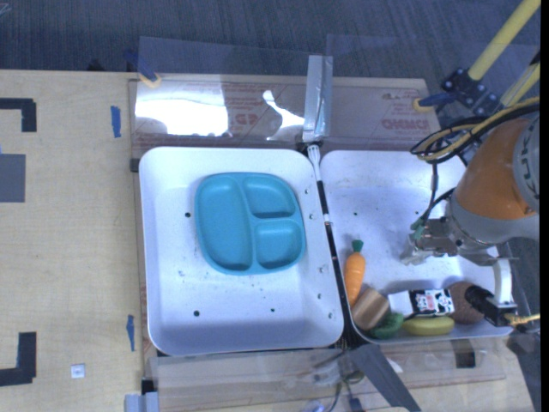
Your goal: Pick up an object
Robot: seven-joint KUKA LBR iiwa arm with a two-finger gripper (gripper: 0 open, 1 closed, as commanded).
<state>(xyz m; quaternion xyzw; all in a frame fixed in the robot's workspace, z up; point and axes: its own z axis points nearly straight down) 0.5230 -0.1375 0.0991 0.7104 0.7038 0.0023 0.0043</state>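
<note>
While the blue divided plate (250, 221) lay alone in the left bin (163, 299), the graspable things crowded the near edge of the right bin (377, 178): a carrot (354, 272) against the divider, then a tan block (369, 306) touching something green (390, 323), a small black-and-white carton (431, 300), a banana (428, 325) just nearer, and a brown lump (465, 301) at the right. The gripper (426, 245) hovered above bare bin floor, a little beyond the carton; whether its jaws were spread or pressed together could not be told. A straight descent would probably close on nothing, and a reach toward the packed row might catch two things or wedge against the rim.
</note>
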